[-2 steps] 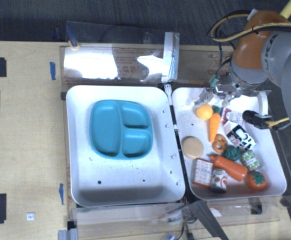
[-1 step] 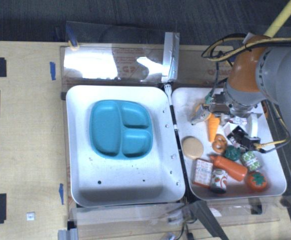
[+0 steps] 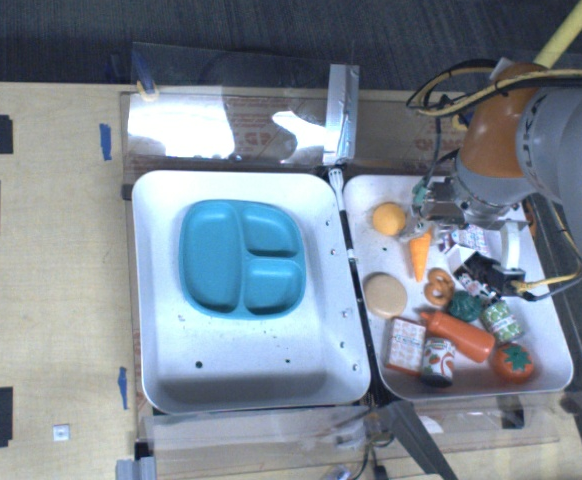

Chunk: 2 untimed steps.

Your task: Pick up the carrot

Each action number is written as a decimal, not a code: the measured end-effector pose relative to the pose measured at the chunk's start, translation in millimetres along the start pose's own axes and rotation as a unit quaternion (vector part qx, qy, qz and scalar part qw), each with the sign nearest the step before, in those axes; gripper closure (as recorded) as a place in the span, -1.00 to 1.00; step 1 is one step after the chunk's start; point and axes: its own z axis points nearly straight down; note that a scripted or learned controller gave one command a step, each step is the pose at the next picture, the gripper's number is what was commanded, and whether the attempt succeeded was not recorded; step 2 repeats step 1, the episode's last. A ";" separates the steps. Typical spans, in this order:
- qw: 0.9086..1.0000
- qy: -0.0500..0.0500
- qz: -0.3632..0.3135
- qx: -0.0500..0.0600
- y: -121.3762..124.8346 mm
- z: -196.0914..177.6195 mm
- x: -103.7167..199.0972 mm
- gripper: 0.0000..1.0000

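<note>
The carrot [image 3: 418,255], a small orange cone, lies point-down in the upper left part of the right bin [image 3: 561,353]. My gripper [image 3: 434,211] hangs just above and to the right of the carrot's thick end, close to it. The grey arm with its orange band [image 3: 491,138] comes in from the upper right and hides the bin's far right corner. Nothing can be seen held.
Around the carrot lie an orange round fruit [image 3: 389,218], a tan bun [image 3: 385,294], a pretzel [image 3: 438,288], a red-orange sausage [image 3: 458,334], a tomato [image 3: 514,362], a small box [image 3: 406,344] and a can [image 3: 438,362]. The left bin [image 3: 161,348] holds a blue divided plate [image 3: 242,258].
</note>
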 end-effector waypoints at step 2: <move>0.998 0.001 0.066 -0.003 0.9 -108.5 49.1 1.00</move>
